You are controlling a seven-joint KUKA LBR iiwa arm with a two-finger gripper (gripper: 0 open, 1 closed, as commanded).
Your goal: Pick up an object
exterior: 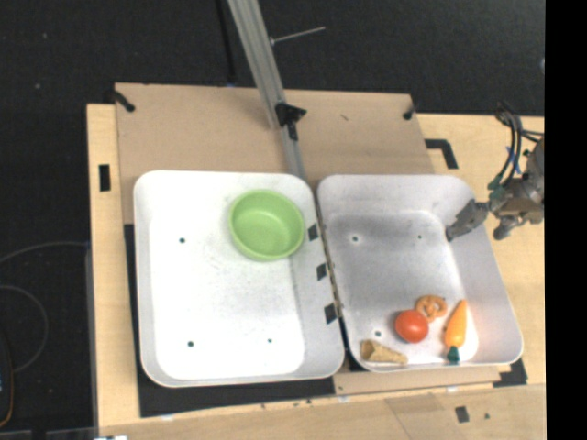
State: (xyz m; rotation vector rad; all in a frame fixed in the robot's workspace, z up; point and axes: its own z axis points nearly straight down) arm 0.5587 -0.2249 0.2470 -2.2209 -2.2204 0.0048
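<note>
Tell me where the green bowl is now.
The green bowl sits in the left bin, near its upper right corner, close to the divide with the right bin.

Cut off and unclear at the right edge

The end effector (486,216) sits at three o'clock, its arm cut off by the frame; its fingers are too blurred to read. The small tan item (383,353) at five o'clock in the right bin (385,191) is perhaps bread, too small to tell.

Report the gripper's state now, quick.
Gripper: open, fingers spread, holding nothing, at the right bin's upper right rim.
</note>
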